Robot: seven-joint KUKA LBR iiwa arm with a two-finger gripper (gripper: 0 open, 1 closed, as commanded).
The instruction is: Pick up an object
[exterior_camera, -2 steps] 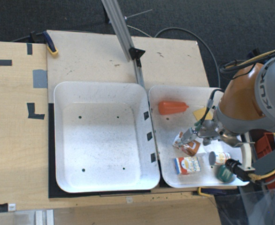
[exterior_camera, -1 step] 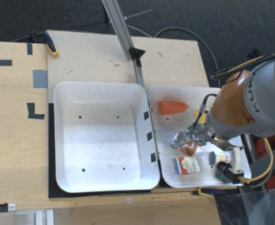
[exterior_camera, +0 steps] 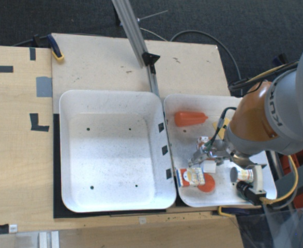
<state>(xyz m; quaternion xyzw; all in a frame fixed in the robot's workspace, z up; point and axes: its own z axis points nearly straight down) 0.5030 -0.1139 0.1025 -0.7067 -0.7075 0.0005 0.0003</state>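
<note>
**A:** What things were there to pick up, and where?

**B:** Several small things lay in the right bin [exterior_camera: 218, 106]. An orange cone-shaped thing [exterior_camera: 190, 119] lay on its side near the far wall, with its narrow end toward the right of the view. Near the front wall there was a flat packet [exterior_camera: 192, 177], white and orange. It was touching a red round thing [exterior_camera: 208, 185]. A small white block [exterior_camera: 209, 166] sat just behind these two.

**A:** How was the arm placed?

**B:** The arm [exterior_camera: 255, 120] came in from the right and bent down over the right bin. The end effector [exterior_camera: 202, 151] was low, about in the middle of that bin, between the orange cone-shaped thing and the packet. It was just beside the white block. I could not tell if it was open or closed, and I could not tell if it touched the block.

**A:** What else was around it?

**B:** The left bin [exterior_camera: 110, 149] stood wall to wall with the right one on the bench [exterior_camera: 187, 66]. A metal pole [exterior_camera: 128, 19] slanted down from the far side to the place where the two bins met. The body of the arm covered the right part of the right bin.
</note>
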